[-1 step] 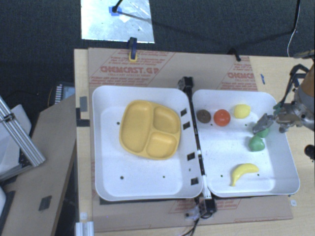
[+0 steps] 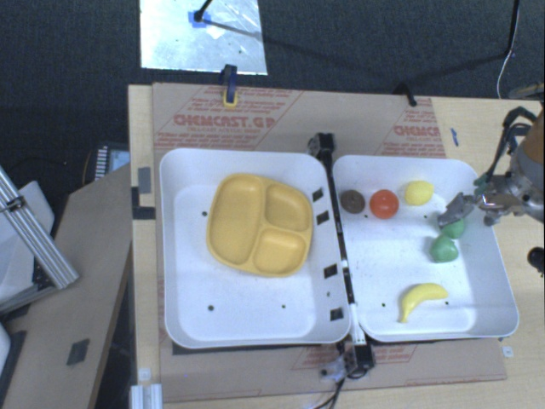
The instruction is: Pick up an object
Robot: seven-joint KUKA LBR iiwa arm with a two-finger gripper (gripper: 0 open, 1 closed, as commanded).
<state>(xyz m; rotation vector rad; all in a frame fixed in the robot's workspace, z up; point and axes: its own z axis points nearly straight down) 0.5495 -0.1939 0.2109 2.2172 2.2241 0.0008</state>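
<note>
A robot arm reaches in over the right edge of a worktop [image 2: 477, 109] carrying two shallow white bins side by side. Its gripper [image 2: 464, 204] hangs above the right bin [image 2: 502, 313], close to that bin's right wall and about midway along it. Whether anything is between its fingers, or how far apart they stand, cannot be told from this slanted overhead view; a green object [image 2: 444, 248] lies just beneath and slightly toward the near side of the gripper, with a smaller patch of green showing right at the gripper's tip.

Along the far side of the right bin sit three small items in a row: a brown round piece [image 2: 352, 200] nearest the divider between the bins, a red ball-shaped piece [image 2: 384, 204] just beside it, and a yellow lemon-shaped piece [image 2: 417, 193] a little farther right. A yellow banana [image 2: 421, 299] lies near the bin's near edge, well apart from the others.

The left bin [image 2: 183, 313] holds a yellow divided plate [image 2: 258, 224] with three compartments, resting near its centre. Sheets of brown cardboard printed with red lettering [image 2: 223, 120] line the worktop beneath both bins.
</note>
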